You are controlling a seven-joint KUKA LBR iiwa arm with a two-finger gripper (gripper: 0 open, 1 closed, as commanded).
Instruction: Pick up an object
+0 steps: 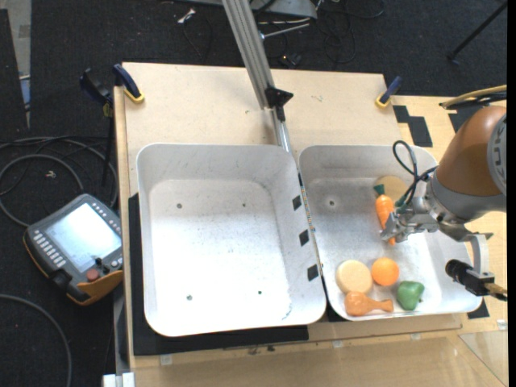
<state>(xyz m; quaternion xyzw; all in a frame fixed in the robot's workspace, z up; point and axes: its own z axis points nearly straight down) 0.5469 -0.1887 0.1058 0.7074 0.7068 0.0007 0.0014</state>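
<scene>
Two white bins sit side by side on the bench. The left bin takes up the centre-left of the frame, and the right bin holds all the objects.

Progress: the arm reaches in from the right edge of the frame, and its gripper is low inside the right bin, at the lower end of a carrot. The carrot lies at the centre-right of the frame, orange, short and tapered, with a small green top at its upper end. The wrist and cabling hide the gripper's working end, so it cannot be told whether the jaws are wide, narrow or closed on anything. The carrot appears to rest on the bin floor. No grasp can be confirmed, and nothing is seen lifted. In the inspector's judgement the approach is made; closing, holding and raising remain.

Other candidates lie in the lower right of the frame: a pale round disc, an orange ball just beside it, a green pepper and an orange drumstick-shaped piece. All are small, smooth and likely toy food.
</scene>
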